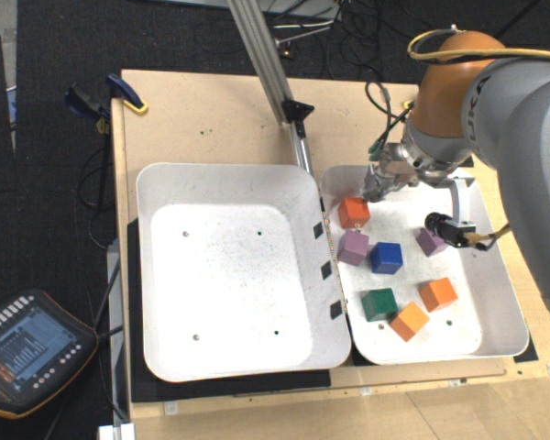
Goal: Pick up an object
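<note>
Nearest the camera, at lower left, a teach pendant point(23, 351) lies on the dark floor beside the bench. Rightward, the left bin point(160, 191) holds no objects; the right bin point(495, 333) holds seven blocks. From left to right these are: an orange-red block point(354, 213), a lilac block point(353, 247), a green block point(379, 303), a blue block point(386, 258), an orange block point(409, 321), a second orange block point(438, 293) and a purple block point(430, 241). The gripper point(381, 183) hangs just above and beside the orange-red block; whether it is open or closed cannot be determined. Recommended procedure: centre over that block, align with two flat faces, descend vertically, and avoid the adjacent lilac block.
</note>
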